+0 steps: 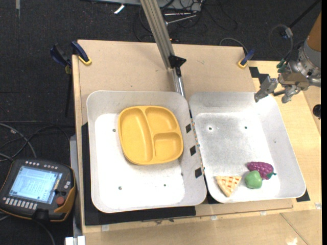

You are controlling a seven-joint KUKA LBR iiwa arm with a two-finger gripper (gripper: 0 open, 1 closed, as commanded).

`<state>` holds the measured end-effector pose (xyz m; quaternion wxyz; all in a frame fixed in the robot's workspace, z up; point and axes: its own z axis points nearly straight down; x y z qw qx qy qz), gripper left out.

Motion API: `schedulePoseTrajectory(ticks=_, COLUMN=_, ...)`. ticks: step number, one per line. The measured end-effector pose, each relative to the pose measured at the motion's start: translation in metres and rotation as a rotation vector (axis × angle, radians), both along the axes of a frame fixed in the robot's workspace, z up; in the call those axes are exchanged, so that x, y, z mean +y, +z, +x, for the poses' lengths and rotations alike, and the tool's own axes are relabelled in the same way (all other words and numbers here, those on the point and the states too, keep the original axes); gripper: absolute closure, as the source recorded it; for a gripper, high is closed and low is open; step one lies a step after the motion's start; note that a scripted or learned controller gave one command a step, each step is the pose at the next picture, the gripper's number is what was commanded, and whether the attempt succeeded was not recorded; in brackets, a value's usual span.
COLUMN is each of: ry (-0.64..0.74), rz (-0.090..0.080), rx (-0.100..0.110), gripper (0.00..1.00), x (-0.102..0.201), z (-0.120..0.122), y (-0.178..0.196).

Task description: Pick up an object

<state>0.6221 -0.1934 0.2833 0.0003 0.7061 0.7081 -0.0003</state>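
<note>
Two claw [274,92] fingers spread apart, gripping nothing, above right bin's [286,137] far corner

Arm: reaching in from the right, hanging over the table's far right corner.
Gripper [274,92]: fingers spreading apart, pointing downward, gripping nothing.

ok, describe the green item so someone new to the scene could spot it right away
Start at the right-hand white bin and go to its near right corner, where three small toys lie in a cluster. The green item is the round, apple-like one in the middle. The flat yellow waffle wedge lies to its left, and the purple grape bunch touches it just behind.
</note>
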Motion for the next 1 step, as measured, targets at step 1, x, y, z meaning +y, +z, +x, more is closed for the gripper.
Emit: schedulePoseTrajectory(ticks=1, ry=0.000, rz=0.000, rx=0.000, gripper=0.00, x=0.0000, z=0.0000, y=0.0000)
